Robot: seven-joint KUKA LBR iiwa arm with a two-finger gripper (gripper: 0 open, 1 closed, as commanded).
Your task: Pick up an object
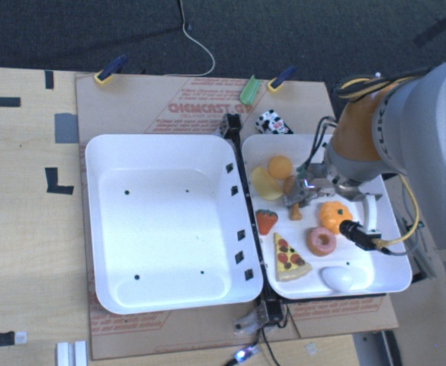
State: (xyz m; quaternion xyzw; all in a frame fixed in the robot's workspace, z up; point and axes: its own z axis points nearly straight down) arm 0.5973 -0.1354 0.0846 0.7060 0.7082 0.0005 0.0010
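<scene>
Target objects: several small toy items lie in the right-hand white plastic bin [390, 284], all within reach of the gripper [299, 195].
Nearest item: a small brown object [290, 186] sits directly at the gripper tip; its identity is too small to tell, and contact cannot be confirmed.
Orange ball [280, 165]: round, just above-left of the gripper, resting against a pale yellow rounded piece [264, 183] to the gripper's left.
Red strawberry toy [266, 221]: below-left of the gripper, close to the bin's dividing wall.
Orange pumpkin-shaped toy [332, 216]: just right of and below the gripper.
Pink ring doughnut toy [322, 241]: below the gripper, just beyond the pumpkin-shaped toy.
Pizza slice toy [289, 256]: triangular, yellow with red spots, further below the gripper.
White oval object [337, 278]: farthest below, near the bin's front rim.
Black-and-white spotted toy [269, 122]: above the gripper, outside the bin on the cardboard sheet [192, 109].
Gripper state: lowered into the right-hand bin among the items; whether it is apart or together cannot be told at this resolution.
Arm: grey with an orange band [356, 139], entering from the right.
Left-hand white plastic bin [101, 158]: well to the gripper's left.
Tabletop [24, 227]: light wood, carries the cardboard sheet and both bins.
Progress: approach and descent appear complete. No item is visibly held. Remaining, by judgement: secure a grasp and lift an item off the bin floor.
</scene>
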